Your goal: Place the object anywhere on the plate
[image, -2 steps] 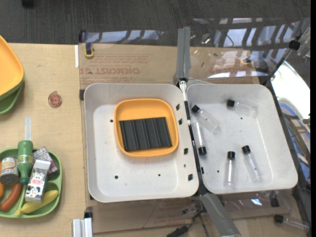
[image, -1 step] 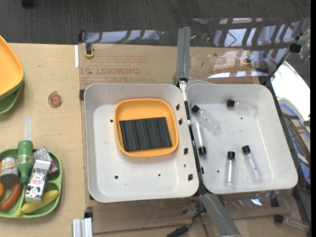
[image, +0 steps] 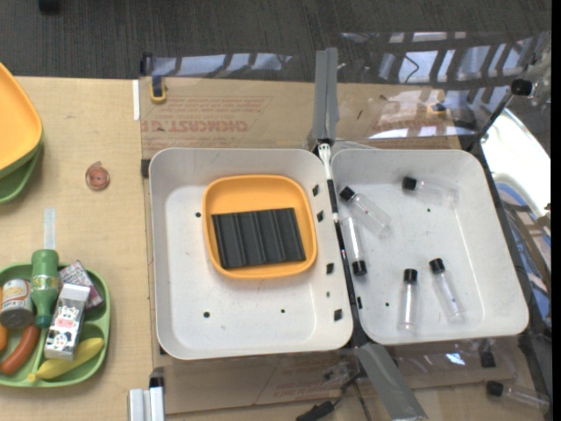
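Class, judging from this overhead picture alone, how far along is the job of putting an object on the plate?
Done: nothing; the orange plate in the left bin bears just a dark ridged pad. In hand: nothing. Left: all; five clear vials lie in the right bin.

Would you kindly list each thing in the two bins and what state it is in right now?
Orange plate: flat in the left bin, with a dark ridged block on it.
Vial near the divider: lying down, capped.
Vial at the back: lying down, capped.
Vial along the divider: lying down, capped.
Two front vials: lying down, capped, apart.
Right bin: holds all five vials.
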Tool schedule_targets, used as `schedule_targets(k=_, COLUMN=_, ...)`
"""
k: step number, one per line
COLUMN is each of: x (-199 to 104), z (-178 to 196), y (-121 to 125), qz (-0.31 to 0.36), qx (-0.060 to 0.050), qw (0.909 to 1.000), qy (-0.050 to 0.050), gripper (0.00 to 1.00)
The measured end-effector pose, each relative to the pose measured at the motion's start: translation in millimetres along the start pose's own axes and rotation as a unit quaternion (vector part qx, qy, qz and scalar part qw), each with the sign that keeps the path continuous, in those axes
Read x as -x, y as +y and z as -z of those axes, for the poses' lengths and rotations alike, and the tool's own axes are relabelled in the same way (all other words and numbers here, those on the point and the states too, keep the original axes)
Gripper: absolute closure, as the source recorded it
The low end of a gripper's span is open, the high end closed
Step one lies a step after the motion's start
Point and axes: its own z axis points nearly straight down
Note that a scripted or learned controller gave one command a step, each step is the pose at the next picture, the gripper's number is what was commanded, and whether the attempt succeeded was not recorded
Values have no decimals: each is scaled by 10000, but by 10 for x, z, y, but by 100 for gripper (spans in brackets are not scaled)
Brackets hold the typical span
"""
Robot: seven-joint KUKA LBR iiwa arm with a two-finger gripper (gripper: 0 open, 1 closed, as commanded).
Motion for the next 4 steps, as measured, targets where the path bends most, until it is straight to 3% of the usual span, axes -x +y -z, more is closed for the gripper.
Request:
schedule_targets(k=1, x=-8, z=0, y=-13, qz=870, qx=3, qw=9962, qy=-2, gripper=100)
schedule_targets(k=2, x=17, z=17, y=-27, qz=1617, qx=-1, qw=9868, qy=-21, gripper=100)
schedule_targets(k=3, x=80, z=13, y=-14, qz=3007, qx=2, qw=9537, qy=-22, gripper=100)
schedule_targets(k=4, x=79, z=16, y=-16, qz=4101, qx=2, qw=9121, qy=-25, gripper=100)
